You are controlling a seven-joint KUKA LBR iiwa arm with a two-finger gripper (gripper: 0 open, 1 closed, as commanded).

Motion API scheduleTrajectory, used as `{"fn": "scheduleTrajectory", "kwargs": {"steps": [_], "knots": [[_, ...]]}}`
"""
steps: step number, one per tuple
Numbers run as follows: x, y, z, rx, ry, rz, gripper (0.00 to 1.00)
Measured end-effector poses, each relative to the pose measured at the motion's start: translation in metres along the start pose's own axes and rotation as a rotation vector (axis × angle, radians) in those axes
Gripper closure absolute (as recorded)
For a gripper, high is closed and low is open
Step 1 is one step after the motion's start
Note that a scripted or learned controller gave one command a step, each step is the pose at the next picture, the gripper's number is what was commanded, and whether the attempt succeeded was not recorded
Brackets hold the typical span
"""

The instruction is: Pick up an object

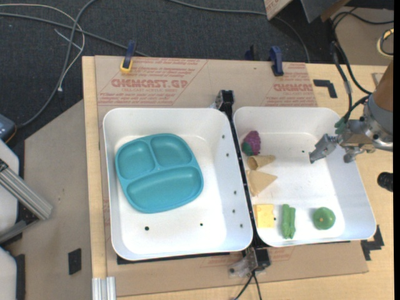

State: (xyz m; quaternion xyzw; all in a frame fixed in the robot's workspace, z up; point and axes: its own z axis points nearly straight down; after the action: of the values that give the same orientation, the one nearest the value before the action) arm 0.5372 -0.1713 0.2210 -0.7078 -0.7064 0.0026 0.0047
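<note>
Toys lie loose in the right bin (350,167) for picking: grapes (251,142), cheese (264,216), bean (287,221). Tool (334,149) hovers above, fingers apart, holding nothing.

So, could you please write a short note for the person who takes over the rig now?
End effector: open, holding nothing, above the upper right part of the right bin.
Right bin holds: a purple toy, a small cone and a tan wedge along its left side; a yellow block, a green stick and a round green toy along its near edge.
Left bin: a blue divided plate.
Done: nothing is picked up yet.
Left: choose one object, grasp it and lift it.
</note>
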Motion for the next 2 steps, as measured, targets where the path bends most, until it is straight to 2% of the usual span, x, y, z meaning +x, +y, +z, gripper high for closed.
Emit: {"fn": "scheduleTrajectory", "kwargs": {"steps": [1, 2], "knots": [[0.000, 0.002, -0.004, -0.009, -0.002, -0.002, 0.00], [0.005, -0.007, 0.045, -0.004, 0.000, -0.002, 0.00]]}}
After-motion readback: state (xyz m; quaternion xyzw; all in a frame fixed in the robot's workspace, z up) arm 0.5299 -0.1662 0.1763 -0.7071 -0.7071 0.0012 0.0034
